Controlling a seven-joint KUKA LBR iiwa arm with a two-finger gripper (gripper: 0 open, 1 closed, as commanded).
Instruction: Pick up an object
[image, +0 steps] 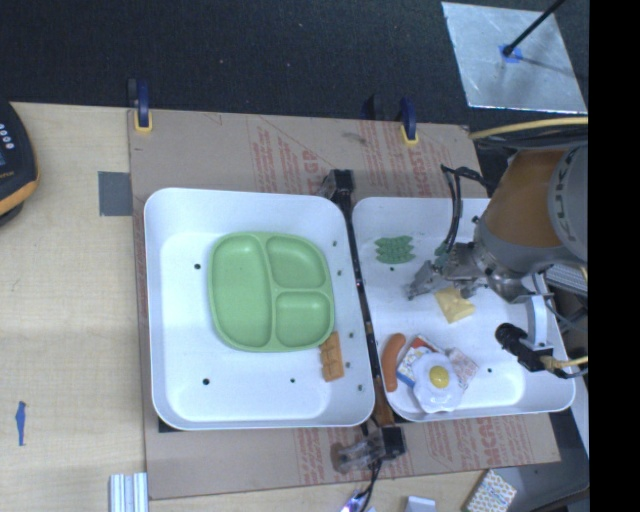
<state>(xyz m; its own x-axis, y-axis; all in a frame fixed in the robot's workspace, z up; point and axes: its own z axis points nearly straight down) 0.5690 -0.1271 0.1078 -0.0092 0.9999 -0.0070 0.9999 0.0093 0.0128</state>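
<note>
The gripper (432, 280) hangs low over the right bin (520, 395), its fingers spread narrowly and closed on nothing, tips pointing toward eight o'clock. Just at four o'clock from them lies a yellow cheese wedge (458, 307), its long axis running from ten to four o'clock, apart from the fingertips. At eleven o'clock from the gripper sits a green leafy piece (394, 249), lying nearly level from nine to three. Near the bin's front wall a hot dog (392, 360) stands almost twelve to six, hard against the left rim, beside a fried egg (438, 380). The left bin (170, 300) holds a green divided plate (270, 291) and an orange cracker (331, 357), with bare floor around them.
</note>
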